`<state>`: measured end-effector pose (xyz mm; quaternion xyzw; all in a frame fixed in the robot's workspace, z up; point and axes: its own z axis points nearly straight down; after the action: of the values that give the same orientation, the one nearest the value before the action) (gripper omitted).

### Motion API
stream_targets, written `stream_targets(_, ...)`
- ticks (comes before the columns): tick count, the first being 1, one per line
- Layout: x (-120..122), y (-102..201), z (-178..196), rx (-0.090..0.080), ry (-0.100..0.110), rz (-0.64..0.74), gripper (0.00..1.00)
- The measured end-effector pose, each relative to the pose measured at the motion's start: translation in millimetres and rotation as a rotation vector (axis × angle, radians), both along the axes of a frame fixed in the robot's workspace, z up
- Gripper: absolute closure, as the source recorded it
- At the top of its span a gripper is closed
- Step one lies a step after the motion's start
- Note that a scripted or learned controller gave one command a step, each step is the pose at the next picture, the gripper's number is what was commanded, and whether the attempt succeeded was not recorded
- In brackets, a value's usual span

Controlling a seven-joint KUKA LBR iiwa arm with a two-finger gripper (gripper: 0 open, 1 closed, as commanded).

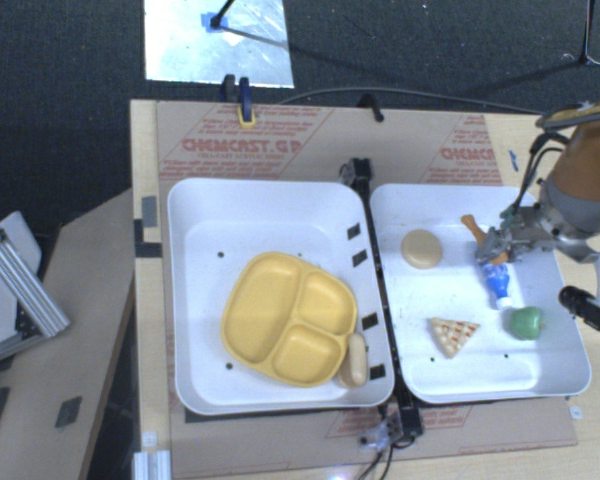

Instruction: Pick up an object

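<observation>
We see the claw (500,248) at the right of the frame, low over the right bin (555,378), its tips right at the top of a blue and white tube (498,283); whether it is wide or narrow we cannot tell. In that bin also lie a round tan disc (421,248), a toy pizza slice (453,334), a green ball (525,322) and a small orange piece (472,228). The left bin (195,268) holds a yellow divided tray (285,313) with a tan bread roll (354,359) touching its lower right edge
</observation>
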<state>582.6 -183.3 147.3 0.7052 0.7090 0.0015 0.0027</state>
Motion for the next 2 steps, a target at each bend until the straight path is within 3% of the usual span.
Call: stream_targets(2, 5.5, 9.8, 106.7, 0.000, -0.001, 0.000, 1.00)
